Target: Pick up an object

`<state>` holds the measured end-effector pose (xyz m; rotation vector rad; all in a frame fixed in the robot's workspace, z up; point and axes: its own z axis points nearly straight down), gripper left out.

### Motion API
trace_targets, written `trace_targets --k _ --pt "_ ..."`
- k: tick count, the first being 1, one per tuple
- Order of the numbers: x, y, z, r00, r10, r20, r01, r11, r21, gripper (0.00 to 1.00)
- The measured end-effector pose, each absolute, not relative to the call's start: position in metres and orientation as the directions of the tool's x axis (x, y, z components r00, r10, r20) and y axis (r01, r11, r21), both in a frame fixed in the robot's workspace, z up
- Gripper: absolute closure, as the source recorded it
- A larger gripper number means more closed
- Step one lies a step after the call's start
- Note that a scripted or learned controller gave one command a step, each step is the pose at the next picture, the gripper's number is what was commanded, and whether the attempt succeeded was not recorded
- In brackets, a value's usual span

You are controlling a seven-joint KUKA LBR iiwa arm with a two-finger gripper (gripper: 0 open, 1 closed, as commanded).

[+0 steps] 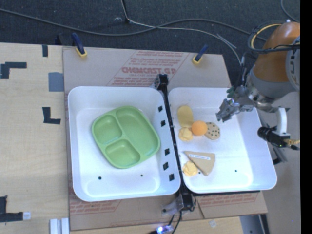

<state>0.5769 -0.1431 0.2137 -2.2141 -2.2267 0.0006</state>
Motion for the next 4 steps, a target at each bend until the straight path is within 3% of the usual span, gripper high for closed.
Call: trace_targets --k 1,3,4 --pt "0.586 -0.083 0.222 -0.008 1.000 0.002 1.000 0.008 0.000 1.00" --pt "0.623 0.032 0.212 -0.007 1.000 0.002 1.000 0.007 0.000 1.00" --pt "0.629 0.095 0.216 -0.007 1.000 0.001 1.000 0.007 -0.001 1.00"
